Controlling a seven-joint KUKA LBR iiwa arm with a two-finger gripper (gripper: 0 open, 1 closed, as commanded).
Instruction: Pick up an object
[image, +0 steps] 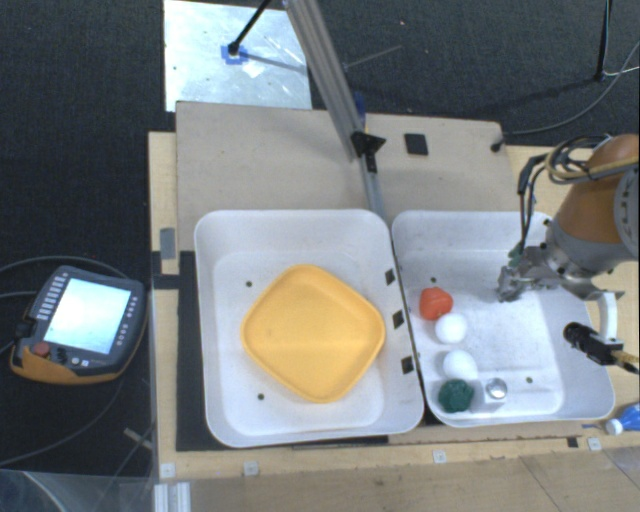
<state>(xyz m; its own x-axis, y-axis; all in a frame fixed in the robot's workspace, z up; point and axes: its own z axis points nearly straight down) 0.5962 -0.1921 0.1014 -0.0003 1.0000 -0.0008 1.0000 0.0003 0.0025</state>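
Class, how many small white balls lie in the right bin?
2. One small white ball sits just below the orange ball; the other sits above the dark green ball. None seems hidden.

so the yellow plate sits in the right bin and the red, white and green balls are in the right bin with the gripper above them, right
Not quite. The yellow plate sits in the left bin, not the right one. The rest holds: the camera view shows the red ball, two white balls and the green ball in the right bin, with the gripper above them.
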